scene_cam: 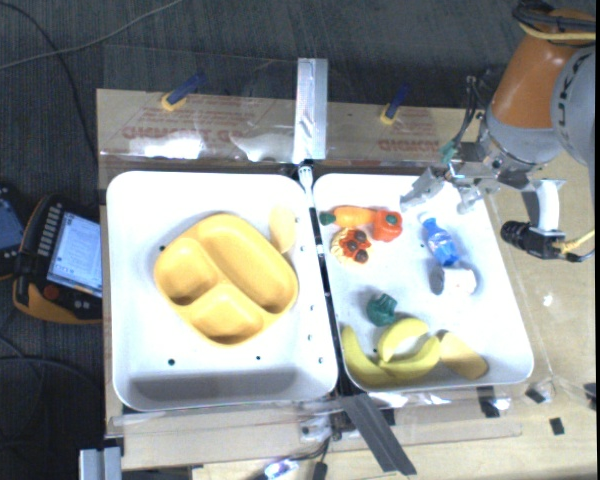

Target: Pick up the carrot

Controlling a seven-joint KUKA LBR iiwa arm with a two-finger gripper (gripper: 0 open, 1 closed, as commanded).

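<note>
The carrot [358, 216] is lying in the right bin [510, 308], close to its far left corner, just beside the wall that divides the two bins. It is lying roughly crosswise, orange with a green tip at its left end, and a red-orange piece [386, 226] is touching its right end. Just in front of it a small cluster of red berries [354, 245] is sitting against it.

The gripper [442, 186] is hanging over the far edge of the right bin, toward its right side, well apart from the carrot. Its fingers [420, 190] are spreading apart, and nothing is sitting between them. The grey arm [540, 88] with its orange band is reaching in from the right edge of the surface [230, 133].

Below the gripper a blue and white bottle [444, 253] is lying in the middle of the right bin. Nearer the front edge a small dark green piece [381, 309] is resting just above a banana [395, 353], which is curving along the front wall with a yellow wedge [462, 358] beside it.

In the left bin [140, 368] a large yellow divided dish [225, 278] is taking up the middle, and a pale yellow piece [282, 226] is leaning near the far right corner of that bin.
</note>
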